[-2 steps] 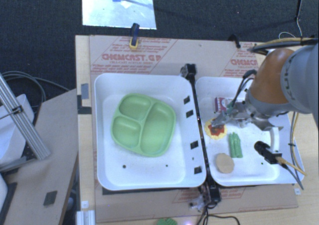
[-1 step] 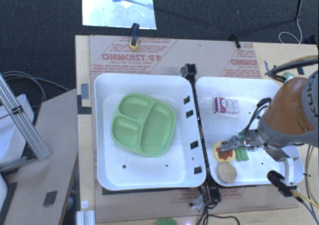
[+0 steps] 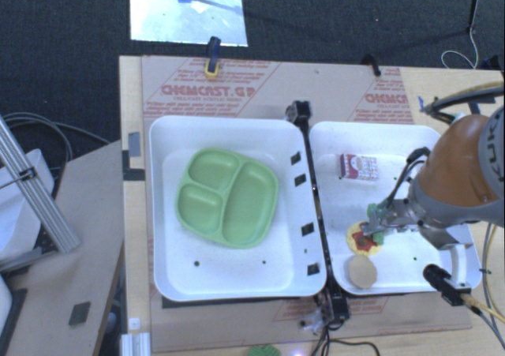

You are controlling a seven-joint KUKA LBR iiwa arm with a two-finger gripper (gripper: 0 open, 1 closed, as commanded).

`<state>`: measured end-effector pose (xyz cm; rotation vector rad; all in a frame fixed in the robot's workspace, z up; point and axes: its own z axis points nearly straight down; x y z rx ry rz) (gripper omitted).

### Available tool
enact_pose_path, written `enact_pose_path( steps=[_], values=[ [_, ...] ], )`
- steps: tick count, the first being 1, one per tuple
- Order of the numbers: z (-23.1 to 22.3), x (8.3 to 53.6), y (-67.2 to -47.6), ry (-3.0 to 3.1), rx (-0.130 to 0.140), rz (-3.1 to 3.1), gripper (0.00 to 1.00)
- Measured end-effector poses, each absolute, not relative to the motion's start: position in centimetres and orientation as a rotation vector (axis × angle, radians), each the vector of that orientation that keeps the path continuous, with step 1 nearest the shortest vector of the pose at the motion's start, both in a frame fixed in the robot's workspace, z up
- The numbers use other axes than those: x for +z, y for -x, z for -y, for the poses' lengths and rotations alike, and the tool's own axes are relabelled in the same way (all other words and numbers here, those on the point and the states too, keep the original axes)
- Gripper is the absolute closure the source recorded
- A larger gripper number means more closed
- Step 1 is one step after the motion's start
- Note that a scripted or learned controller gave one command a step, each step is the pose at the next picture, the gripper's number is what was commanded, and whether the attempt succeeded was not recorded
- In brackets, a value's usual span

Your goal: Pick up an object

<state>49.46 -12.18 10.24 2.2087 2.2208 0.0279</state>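
Surface: two white bins side by side, left bin (image 3: 170,212) and right bin (image 3: 398,149).
Left bin: green divided plate (image 3: 227,197), lying flat.
Right bin: red-and-white packet (image 3: 358,166) near the far wall; yellow-and-red toy (image 3: 363,241) just beside a tan disc (image 3: 362,271).
Jaws (image 3: 377,224): low over the yellow-and-red toy, perhaps touching; their spread and any hold cannot be told.

Left bin (image 3: 170,267): held green divided plate (image 3: 227,196) | Right bin (image 3: 335,141): held red-and-white packet (image 3: 358,166), yellow-and-red toy (image 3: 364,241), tan disc (image 3: 362,271) | Gripper (image 3: 374,224): sat just above the yellow-and-red toy
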Motion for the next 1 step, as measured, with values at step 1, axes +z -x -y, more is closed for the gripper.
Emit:
enact_pose_path(
  steps=[1],
  values=[
    [3.77, 19.46, -48.84, -2.204, 0.012, -2.233, 1.0]
  ],
)
